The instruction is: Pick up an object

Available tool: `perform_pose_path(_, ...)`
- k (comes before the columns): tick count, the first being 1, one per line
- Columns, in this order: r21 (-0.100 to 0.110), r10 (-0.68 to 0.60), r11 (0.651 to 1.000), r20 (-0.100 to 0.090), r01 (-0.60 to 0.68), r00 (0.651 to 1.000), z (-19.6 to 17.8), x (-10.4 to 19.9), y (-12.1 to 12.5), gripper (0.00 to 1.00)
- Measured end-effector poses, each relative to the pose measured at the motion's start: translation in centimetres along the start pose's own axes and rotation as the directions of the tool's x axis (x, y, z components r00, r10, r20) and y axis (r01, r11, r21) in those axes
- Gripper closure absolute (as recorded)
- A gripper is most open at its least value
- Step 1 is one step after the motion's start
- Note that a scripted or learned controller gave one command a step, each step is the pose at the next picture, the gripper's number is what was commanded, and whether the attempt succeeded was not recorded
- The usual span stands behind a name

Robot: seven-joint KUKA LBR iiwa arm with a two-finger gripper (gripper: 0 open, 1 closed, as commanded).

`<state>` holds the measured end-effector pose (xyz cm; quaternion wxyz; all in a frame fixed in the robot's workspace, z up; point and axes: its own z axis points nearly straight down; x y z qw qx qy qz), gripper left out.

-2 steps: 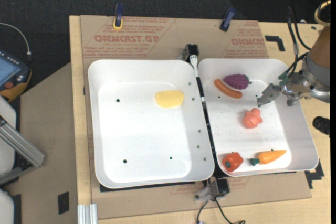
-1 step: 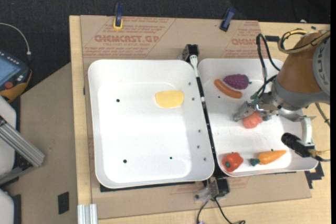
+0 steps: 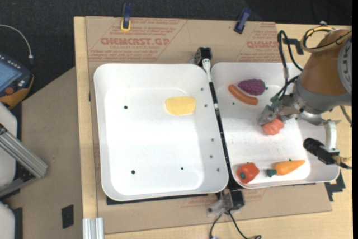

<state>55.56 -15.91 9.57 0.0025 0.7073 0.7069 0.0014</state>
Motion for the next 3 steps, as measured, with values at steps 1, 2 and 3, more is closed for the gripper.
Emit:
perform_pose_path(1,0.003,-0.007,1.000,-0.003,0.007,1.000,0.7,6.4,1.9,1.00)
perform_pose_path(2,-0.002,-0.008,1.000,-0.004,0.008,1.000,-9.5,13.1,0.0,1.00)
perform_pose_path(3,0.004,-0.007,1.000,-0.004,0.007,1.000,-10.5,18.5,-1.1,1.00)
